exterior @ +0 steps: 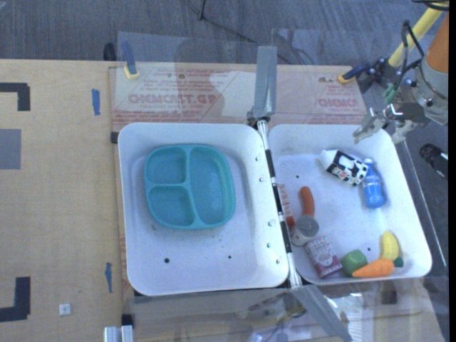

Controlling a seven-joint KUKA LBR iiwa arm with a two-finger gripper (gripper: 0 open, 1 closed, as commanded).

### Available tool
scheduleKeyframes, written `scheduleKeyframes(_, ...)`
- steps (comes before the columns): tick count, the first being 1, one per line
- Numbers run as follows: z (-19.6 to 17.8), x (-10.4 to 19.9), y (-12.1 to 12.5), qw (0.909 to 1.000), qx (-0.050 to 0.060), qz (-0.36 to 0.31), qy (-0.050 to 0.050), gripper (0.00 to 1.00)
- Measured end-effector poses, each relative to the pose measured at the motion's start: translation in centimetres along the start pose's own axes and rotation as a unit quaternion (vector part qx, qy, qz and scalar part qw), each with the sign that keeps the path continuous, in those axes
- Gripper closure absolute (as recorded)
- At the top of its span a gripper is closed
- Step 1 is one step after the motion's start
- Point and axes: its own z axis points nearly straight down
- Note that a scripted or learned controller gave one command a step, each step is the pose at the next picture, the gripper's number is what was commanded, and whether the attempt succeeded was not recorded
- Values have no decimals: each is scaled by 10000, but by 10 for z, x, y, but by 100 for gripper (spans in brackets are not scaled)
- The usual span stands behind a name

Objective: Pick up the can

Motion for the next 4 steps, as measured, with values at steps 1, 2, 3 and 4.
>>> scheduleKeyframes(1, 139, -7, 28, 10000, 0, 54, 1, 0)
scheduleKeyframes(2, 172, 14, -5, 9963, -108, 850, -36, 0)
scheduleKeyframes(3, 162, 11, -6, 9961, -96, 880, -32, 100)
scheduleKeyframes(4, -37, 105, -2, 9700, 2, 2431, -4, 100)
